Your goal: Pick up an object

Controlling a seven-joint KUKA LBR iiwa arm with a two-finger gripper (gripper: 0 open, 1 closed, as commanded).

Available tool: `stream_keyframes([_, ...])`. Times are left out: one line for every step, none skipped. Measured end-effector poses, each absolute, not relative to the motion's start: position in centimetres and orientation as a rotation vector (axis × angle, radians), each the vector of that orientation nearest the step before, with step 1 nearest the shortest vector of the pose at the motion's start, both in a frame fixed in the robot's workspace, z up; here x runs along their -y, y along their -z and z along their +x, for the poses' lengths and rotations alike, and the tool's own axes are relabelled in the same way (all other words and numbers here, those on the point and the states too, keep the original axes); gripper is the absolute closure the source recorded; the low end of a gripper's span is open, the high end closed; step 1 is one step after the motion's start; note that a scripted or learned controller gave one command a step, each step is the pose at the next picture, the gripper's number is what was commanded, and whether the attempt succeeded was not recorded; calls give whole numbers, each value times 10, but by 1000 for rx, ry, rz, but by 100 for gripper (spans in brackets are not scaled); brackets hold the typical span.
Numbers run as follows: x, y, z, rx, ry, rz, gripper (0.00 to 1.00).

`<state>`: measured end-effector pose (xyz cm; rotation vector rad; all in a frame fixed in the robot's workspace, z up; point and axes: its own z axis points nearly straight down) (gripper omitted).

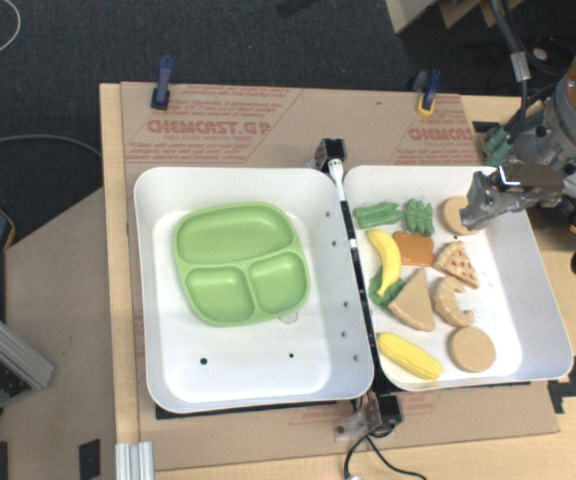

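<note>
While "CHEMCAST GP" reads in red across the brown board [218,123] on the table, the gripper [476,206] hovers at the right bin's [543,298] far edge, whether its fingers are parted I cannot tell. Below crowd a banana [386,260], corn cob [409,355], pizza slice [457,264], round cookie [471,349]. The left bin [158,298] carries a green divided tray [238,263].

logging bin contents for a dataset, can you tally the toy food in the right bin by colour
green: 3 — bean pod, broccoli, small piece under the banana
yellow: 2 — banana, corn
orange: 1 — block
tan or brown: 5 — pizza slice, wedge, 3 rounds
total: 11
</note>
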<state>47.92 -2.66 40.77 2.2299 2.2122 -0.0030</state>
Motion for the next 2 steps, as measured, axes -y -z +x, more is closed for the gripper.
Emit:
stream_keyframes([-46, -481, 498, -2226, -14, 2208, 100])
stream_keyframes([-89, -360, 489, -2233, 17, 2223, 100])
